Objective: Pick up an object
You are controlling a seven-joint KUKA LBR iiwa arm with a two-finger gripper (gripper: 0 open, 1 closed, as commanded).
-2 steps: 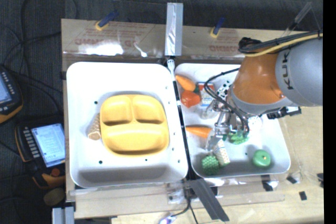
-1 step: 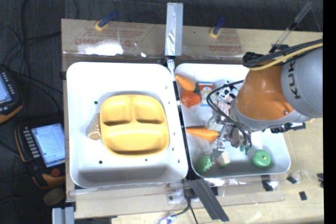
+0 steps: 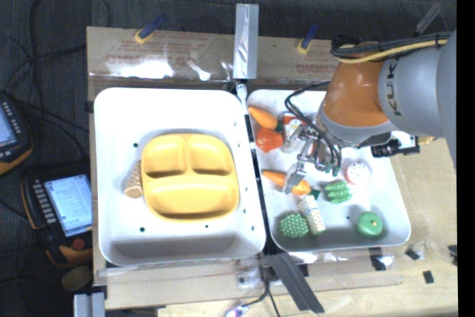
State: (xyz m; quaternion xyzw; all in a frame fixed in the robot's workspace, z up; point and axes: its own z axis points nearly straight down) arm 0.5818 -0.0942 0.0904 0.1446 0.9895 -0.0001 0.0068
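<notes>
The right bin (image 3: 393, 198) holds several toy foods. My gripper (image 3: 298, 174) hangs low over the bin's middle left, its tip just above a small orange piece (image 3: 301, 189) and beside a carrot (image 3: 274, 177). Nothing shows as lifted off the bin floor. Another carrot (image 3: 261, 116) and an orange-red pepper (image 3: 269, 139) lie at the back left. A green leafy piece (image 3: 337, 193), a white and pink round toy (image 3: 358, 173), a green apple (image 3: 369, 223), a green bumpy fruit (image 3: 293, 225) and a cream corn piece (image 3: 314, 216) lie around the front and right.
In the left bin (image 3: 111, 130) sits a yellow divided tray (image 3: 189, 173), and a waffle cone (image 3: 133, 180) rests against its left side. The arm's orange band (image 3: 356, 96) crosses the right bin's back right corner. A ridge between the bins (image 3: 252, 159) runs close to the gripper's left.
</notes>
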